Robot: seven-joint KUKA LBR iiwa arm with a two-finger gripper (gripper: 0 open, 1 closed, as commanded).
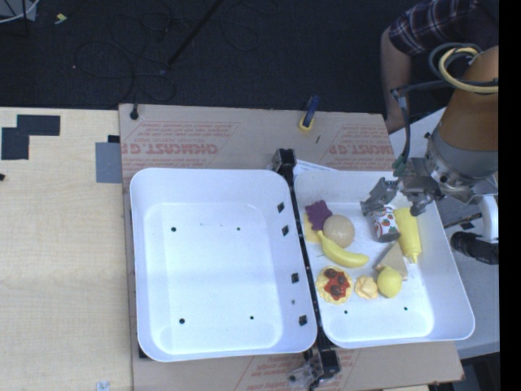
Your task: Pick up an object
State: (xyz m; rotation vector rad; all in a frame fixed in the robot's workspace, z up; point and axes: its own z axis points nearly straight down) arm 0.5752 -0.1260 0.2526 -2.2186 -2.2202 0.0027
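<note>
The right bin (440, 320) holds several toy foods: a purple piece (317, 213), a beige egg-like ball (339, 230), a banana (344, 256), a red-topped pizza piece (335, 284), a lemon (391, 282), a beige wedge (394, 259), a yellow corn-like piece (408, 233) and a small red-and-white can (384, 225). My gripper (399, 202) hangs over the bin's upper right part, just above the can and the yellow piece. Its fingers (377, 197) are spread, and it stands open with nothing held between them.
The left bin (146, 218) lies beside the right one, with a black divider (295, 243) between them. Both rest on a cardboard sheet (203, 141). A blue-and-yellow clip (308, 114) sits at the cardboard's far edge. A person in a plaid shirt (431, 19) stands at the back right.
</note>
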